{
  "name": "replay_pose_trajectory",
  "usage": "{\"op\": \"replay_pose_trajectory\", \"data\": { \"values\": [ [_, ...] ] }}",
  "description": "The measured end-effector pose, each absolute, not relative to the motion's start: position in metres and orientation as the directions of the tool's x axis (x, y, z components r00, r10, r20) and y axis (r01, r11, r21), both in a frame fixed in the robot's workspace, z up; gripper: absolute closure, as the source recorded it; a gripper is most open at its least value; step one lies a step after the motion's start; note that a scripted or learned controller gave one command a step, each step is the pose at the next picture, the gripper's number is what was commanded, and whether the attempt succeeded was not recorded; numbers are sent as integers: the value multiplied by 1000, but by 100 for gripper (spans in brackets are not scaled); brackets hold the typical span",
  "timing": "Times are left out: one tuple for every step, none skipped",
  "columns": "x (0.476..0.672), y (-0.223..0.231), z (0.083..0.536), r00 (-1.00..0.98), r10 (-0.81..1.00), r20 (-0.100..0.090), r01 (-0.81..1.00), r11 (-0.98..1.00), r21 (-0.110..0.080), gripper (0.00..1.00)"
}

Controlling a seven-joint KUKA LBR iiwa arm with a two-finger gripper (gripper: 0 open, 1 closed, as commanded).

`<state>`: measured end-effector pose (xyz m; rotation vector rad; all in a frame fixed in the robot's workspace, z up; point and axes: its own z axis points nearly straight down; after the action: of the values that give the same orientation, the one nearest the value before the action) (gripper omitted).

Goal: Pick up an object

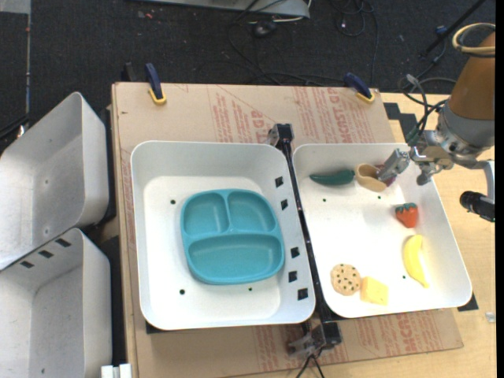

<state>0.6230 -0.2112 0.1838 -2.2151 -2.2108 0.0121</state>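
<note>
1. You are looking down at two shallow white bins side by side on the bench: the left bin [150, 211] holds a teal divided plate [233, 236], lying flat near its middle.
2. The right bin [449, 290] carries the loose items: a dark green leaf-shaped piece [333, 178] near the far edge, a tan cup-like piece [368, 177] just beside it, a red strawberry [407, 214], a yellow banana [415, 260], a cookie [345, 279] and a yellow cheese wedge [375, 290] touching or nearly touching it.
3. The arm [472, 93] reaches in from your right, its gripper [396, 166] low over the bin's far right corner.
4. One finger [391, 164] sits right at the tan cup-like piece; you cannot tell whether the fingers are spread or pressed together, or whether the piece is pinched.
</note>
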Motion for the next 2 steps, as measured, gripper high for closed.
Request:
{"op": "replay_pose_trajectory", "data": {
  "values": [
    [627, -211, 192, -1, 1000, 0, 1000, 1, 0, 0],
    [632, -218, 136, 1, 1000, 0, 1000, -1, -4, 0]
  ]
}}
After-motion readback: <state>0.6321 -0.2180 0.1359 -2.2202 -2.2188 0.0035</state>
